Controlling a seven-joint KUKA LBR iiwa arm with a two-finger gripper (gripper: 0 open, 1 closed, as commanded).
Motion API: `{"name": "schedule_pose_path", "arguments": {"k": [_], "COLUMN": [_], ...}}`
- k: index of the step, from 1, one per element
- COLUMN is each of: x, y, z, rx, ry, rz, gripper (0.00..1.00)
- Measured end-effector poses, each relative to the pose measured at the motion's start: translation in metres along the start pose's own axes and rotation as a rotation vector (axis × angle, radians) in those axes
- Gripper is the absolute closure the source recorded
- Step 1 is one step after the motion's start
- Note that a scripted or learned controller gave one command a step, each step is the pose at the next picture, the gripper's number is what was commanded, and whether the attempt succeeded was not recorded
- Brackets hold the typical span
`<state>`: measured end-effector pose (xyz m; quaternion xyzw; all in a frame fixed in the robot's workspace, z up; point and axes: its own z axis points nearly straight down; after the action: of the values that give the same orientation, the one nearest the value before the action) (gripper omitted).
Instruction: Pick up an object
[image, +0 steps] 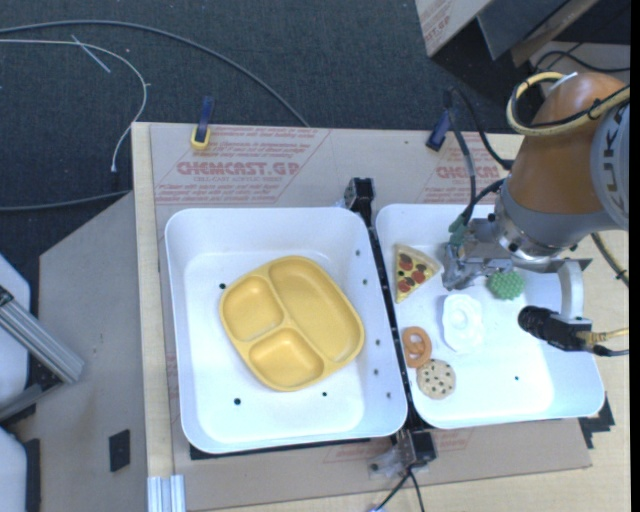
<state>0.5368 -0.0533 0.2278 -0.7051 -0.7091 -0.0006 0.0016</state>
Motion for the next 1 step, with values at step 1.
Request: {"name": "schedule_pose_path", "arguments": {"k": [1], "x": [0.0572], "y": [-0.0034], "z": [-0.0086], "rx": [-0.002], "ry": [0.000], "rz": [-0.002], "gripper": [1.00]}}
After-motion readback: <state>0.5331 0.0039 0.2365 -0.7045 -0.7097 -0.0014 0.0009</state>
